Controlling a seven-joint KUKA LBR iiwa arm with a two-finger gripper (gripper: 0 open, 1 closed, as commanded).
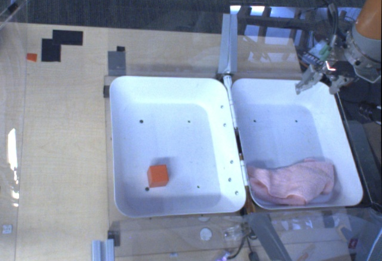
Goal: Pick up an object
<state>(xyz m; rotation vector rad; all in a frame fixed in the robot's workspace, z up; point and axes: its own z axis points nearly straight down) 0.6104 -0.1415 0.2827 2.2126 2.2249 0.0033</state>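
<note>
An orange cube [158, 175] lies in the left bin [167, 104], toward its front left. A crumpled pink cloth [292, 181] rests along the front wall of the right bin [280, 116]. My gripper [317, 87] hangs over the back right corner of the right bin, well apart from both objects. Its two fingers [303, 85] are spread open with nothing between them. The arm's orange band [367, 24] shows at the right edge.
A metal divider [226, 51] runs back from the seam between the bins. Black markers [59, 43] and a small orange square [31, 57] sit on the wooden bench at the far left. Metal framing and cables stand behind the right bin.
</note>
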